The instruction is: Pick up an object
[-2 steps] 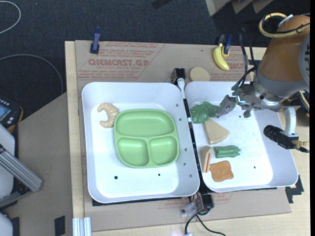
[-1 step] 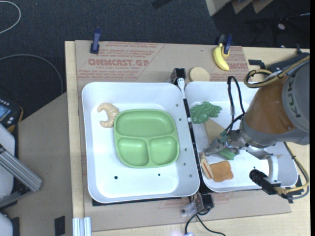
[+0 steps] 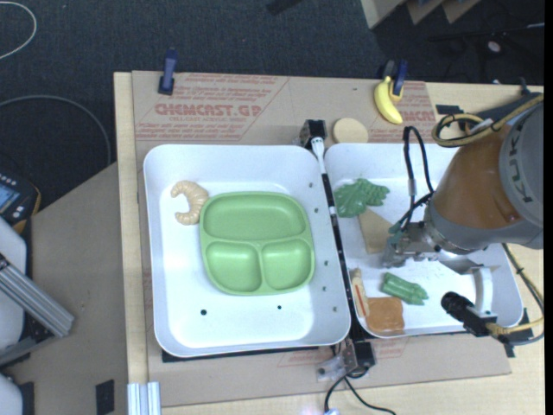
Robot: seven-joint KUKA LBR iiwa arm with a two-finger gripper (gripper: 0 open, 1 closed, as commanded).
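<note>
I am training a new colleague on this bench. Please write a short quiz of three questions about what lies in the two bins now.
1. True or false: the green divided plate lies in the left bin.
2. What lies beside the plate, near its upper left corner?
A. a banana
B. a croissant
C. a slice of toast
3. Fill in: the gripper is over the ____ bin.

Key:
1. True.
2. B, the croissant. The banana lies outside the bins, on the board behind them, and the toast lies at the front of the right bin.
3. Right. It is just above a small green pickle.
</note>
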